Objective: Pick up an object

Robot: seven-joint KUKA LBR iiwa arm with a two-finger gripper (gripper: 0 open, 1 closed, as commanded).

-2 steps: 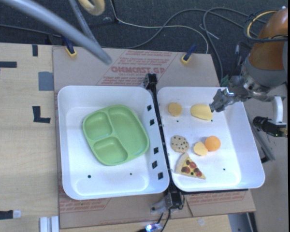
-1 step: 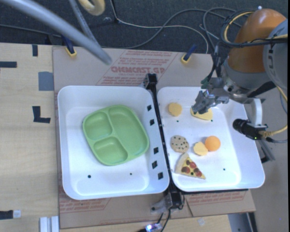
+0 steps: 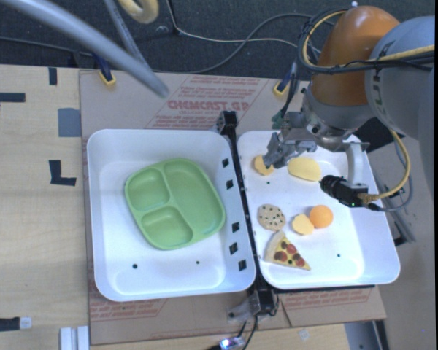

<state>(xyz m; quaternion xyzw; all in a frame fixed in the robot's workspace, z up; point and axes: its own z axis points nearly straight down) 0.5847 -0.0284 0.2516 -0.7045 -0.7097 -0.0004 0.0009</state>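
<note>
Tool (image 3: 271, 159) hung low at the right bin's (image 3: 376, 265) far-left corner, over a yellow piece (image 3: 261, 167); grip state unclear, nothing lifted yet.

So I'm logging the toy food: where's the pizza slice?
The pizza slice lies near the front of the right bin, just below the cookie.

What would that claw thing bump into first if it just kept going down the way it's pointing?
Most likely the small yellow food piece near the right bin's upper left corner. The gripper points down and leftward right over it. Depth is hard to judge from this slanted view, so it might instead meet the bin floor beside it.
</note>
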